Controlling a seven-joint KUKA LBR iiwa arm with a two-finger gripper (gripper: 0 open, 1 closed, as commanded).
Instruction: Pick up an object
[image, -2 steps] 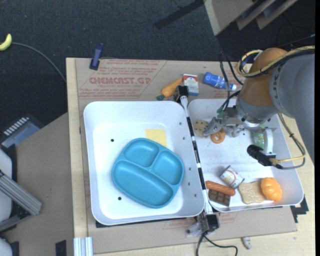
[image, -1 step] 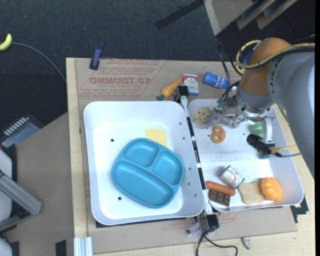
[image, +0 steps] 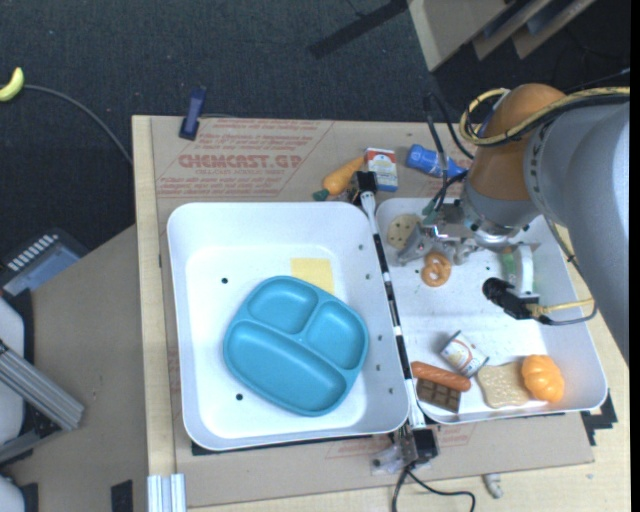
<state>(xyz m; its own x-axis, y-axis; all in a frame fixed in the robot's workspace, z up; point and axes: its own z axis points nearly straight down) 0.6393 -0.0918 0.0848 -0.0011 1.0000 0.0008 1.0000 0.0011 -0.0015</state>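
Observation:
My gripper (image: 443, 243) is low over the back of the right bin (image: 585, 350), and the grey arm reaches in from the upper right. A small brown pretzel (image: 436, 271) lies right under the gripper's tip; whether they touch is unclear. Just to its left is a tan cookie (image: 400, 232). Toward the bin's front lie a small can (image: 461, 353), a red sausage (image: 440, 376), a chocolate piece (image: 438, 397), a slice of toast (image: 502, 386) and an orange fruit (image: 542, 376). A green item (image: 512, 266) lies partly under the wrist.
The left bin (image: 190, 260) holds a blue divided plate (image: 295, 343) and a yellow cheese slice (image: 313, 271). Behind the bins on the cardboard lie an orange toy (image: 343, 177), a small white carton (image: 381, 168), a blue object (image: 425, 158) and a blue marker (image: 191, 114).

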